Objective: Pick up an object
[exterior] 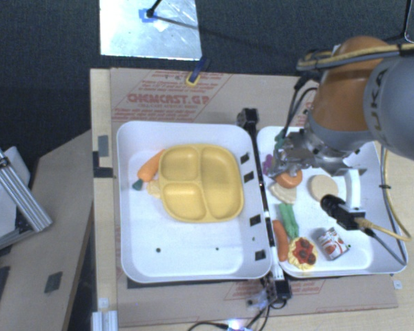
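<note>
My gripper (284, 163) hangs low over the far left part of the right bin (372, 254). Just below it lies a round orange toy food (290, 180), close to or touching the gripper. A purple piece (268, 163) sits at the gripper's left, by the bin wall. Further items in this bin are a beige round biscuit (323, 185), a pale slice (284, 194), a green vegetable (289, 219), a red-orange carrot (281, 238), a pizza slice (303, 252) and a small can (332, 244).
The left bin (134, 254) holds a yellow divided plate (196, 183) with an orange carrot (149, 167) against its left side. The wall between the bins (261, 192) runs just left of the gripper. The grey arm (372, 102) covers the right bin's far side.
</note>
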Controlling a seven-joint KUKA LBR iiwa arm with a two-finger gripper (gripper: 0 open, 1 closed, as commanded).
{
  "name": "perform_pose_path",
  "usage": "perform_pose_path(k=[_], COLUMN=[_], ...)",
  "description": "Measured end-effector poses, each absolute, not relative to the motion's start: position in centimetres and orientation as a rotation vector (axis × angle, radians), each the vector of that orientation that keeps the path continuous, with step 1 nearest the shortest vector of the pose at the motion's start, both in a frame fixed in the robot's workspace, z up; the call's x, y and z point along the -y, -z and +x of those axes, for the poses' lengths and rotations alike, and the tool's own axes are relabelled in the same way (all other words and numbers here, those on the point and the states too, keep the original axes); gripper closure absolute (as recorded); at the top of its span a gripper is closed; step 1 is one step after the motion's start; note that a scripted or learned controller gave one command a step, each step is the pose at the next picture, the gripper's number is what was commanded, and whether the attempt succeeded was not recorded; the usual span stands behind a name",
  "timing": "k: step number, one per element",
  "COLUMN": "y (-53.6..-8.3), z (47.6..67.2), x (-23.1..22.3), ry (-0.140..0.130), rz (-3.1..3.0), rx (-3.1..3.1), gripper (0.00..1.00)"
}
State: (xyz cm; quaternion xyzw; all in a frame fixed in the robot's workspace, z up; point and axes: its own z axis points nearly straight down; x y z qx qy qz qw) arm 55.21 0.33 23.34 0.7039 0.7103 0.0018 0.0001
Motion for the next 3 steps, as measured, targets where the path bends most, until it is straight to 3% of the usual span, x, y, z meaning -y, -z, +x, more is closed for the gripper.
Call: perform_pose_path(k=[1,2,3], y=[-22.8,-22.4,-21.9], z=[55.4,55.4,57.2], x=[-5.2,-5.4,-4.8], ry=[-0.004,0.0,-0.002], rz=[2.212,2.216,2.218], rx=[-2.231,-2.227,-2.221], gripper=[1.0,1.0,1.0])
